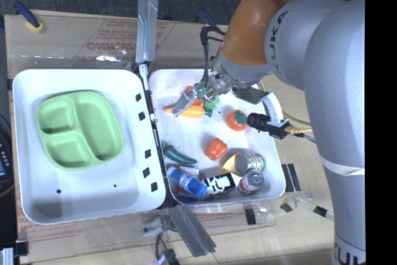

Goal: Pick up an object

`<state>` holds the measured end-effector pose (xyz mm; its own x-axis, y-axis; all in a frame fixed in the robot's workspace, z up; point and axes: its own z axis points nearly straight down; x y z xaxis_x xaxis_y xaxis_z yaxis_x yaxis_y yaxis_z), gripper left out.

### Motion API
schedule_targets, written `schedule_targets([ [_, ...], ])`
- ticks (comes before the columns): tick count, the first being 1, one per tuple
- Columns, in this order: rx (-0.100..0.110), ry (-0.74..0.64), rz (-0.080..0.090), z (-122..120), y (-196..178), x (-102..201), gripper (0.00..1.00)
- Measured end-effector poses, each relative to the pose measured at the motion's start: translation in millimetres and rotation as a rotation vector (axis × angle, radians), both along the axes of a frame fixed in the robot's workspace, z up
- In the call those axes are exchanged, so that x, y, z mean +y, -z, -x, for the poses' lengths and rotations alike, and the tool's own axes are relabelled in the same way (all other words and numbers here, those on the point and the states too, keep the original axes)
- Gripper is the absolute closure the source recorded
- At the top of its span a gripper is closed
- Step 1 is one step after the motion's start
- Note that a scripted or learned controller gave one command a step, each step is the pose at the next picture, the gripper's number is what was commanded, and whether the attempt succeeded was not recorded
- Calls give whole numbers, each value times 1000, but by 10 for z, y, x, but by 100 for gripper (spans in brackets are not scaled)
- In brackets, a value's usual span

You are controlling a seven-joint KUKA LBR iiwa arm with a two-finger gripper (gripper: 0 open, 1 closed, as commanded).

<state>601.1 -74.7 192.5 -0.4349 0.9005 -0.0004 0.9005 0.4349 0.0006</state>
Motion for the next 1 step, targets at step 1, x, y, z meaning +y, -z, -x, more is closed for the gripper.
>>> schedule_targets([
  [1, 7, 67, 0, -197, 1003, -333, 0],
])
